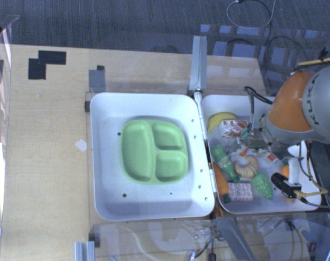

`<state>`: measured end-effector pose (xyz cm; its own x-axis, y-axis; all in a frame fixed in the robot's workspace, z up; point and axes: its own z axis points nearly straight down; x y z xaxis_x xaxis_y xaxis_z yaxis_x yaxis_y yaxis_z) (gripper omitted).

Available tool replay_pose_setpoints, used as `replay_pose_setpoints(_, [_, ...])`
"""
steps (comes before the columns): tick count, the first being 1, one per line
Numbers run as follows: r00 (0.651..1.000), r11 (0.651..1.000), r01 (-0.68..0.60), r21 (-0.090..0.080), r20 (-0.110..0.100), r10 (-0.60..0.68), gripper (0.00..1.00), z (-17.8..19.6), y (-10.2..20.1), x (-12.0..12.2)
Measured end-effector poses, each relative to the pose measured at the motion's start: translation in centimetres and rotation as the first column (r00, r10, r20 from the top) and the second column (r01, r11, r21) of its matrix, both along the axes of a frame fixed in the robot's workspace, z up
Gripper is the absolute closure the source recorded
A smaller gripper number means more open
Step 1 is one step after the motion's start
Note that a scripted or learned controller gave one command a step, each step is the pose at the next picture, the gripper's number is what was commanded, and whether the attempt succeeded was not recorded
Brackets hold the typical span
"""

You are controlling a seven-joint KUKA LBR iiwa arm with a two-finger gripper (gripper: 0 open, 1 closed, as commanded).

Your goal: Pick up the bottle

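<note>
The bottle [223, 162] is small and green and lies slanted near the left wall of the right bin [209, 125], next to a bagel-like ring [246, 167]. My gripper [255, 142] hangs over the middle of that bin, just up and to the right of the bottle, above a printed packet [233, 129]. The wrist hides its tips, and nothing shows between them.
The right bin also holds a yellow fruit [221, 119], an orange carrot-like piece [220, 182], a bumpy green toy [262, 186] and a small snack packet [240, 191]. A green divided tray [154, 150] lies in the left bin [105, 145].
</note>
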<state>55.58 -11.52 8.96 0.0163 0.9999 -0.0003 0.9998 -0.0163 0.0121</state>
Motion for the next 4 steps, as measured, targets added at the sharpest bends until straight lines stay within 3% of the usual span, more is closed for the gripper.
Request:
replay_pose_setpoints(1, [0.997,0.998,0.07,-0.009,0.02,-0.069,0.0,0.3,2.3,-4.4])
replay_pose_setpoints(2, [0.997,0.998,0.068,-0.008,0.023,-0.068,1.0,1.4,2.4,-4.2])
replay_pose_setpoints(3, [0.958,0.958,0.286,0.002,-0.008,-0.286,1.0,14.1,7.7,-6.2])
replay_pose_setpoints(4, [0.958,0.958,0.286,0.002,-0.008,-0.286,0.0,14.1,7.7,-6.2])
